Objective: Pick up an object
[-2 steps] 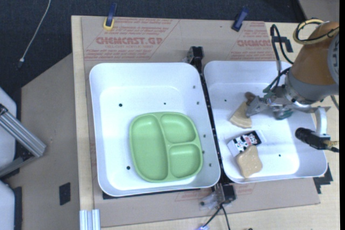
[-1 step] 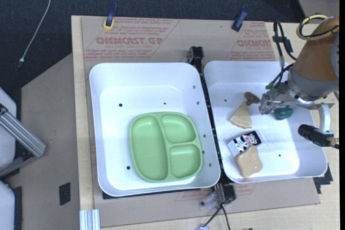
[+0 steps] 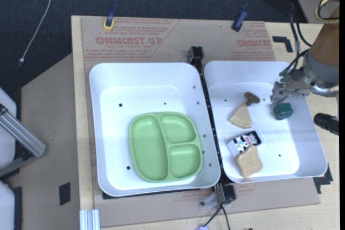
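Observation:
My gripper (image 3: 282, 92) hangs over the far right part of the right bin (image 3: 285, 167), reaching in from the right. Just in front of it, touching or nearly touching, lies a small teal round object (image 3: 283, 111). To the left sit a little brown lump (image 3: 251, 97) and a tan wedge (image 3: 241, 116). Nearer the front edge lie a black and white patterned piece (image 3: 246, 142) and a tan block (image 3: 249, 162). I see nothing lifted off the bin floor.
The left bin (image 3: 108, 89) holds a green divided plate (image 3: 165, 145). A black clamp (image 3: 195, 54) sits where the two bins meet at the back. Blue clips (image 3: 239, 19) hold the cardboard base at its far edge.

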